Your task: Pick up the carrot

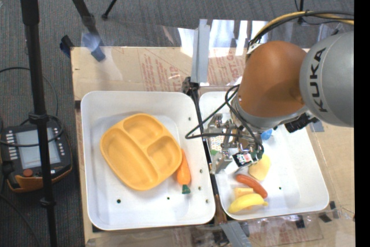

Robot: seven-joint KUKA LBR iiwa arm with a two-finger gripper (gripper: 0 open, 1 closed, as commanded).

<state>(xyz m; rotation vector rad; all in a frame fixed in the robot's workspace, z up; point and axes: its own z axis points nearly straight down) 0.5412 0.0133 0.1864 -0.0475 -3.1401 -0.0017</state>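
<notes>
Carrot lies in left bin, lower centre of frame, touching right edge of yellow divided plate. Gripper over right bin; grip state cannot be told

Carrot beside yellow plate; gripper seemingly over right bin.

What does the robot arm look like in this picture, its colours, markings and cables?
The arm is grey, with "KUKA" in dark letters on its side. A rounded orange band sits above the wrist. Yellow and black cables run over the top of it. The gripper below is a cluster of metal parts and thin wires, with a small black tag.
</notes>
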